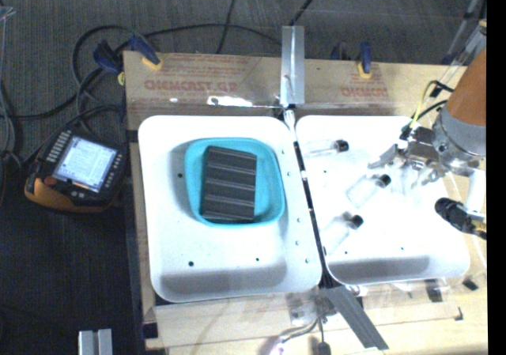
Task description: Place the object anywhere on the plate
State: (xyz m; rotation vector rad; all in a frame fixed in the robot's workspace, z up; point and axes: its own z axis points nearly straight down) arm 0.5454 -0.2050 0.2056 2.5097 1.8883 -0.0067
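A blue plate (271, 187) lies in the left bin (229, 262). On the plate's middle rests a dark grey ribbed block (229, 183), flat and apart from the arm. My gripper (413, 157) hangs over the right part of the right bin (395, 258), far from the plate. The arm's grey wrist and orange band rise behind it at the view's right edge. Nothing shows clearly in the gripper.
Three small clear vials with black caps lie in the right bin: one at the back (336, 145), one in the middle (378, 182), one nearer the front (352, 221). A metal post (292, 69) stands behind the bins. A control pendant (79, 165) lies on the floor to the left.
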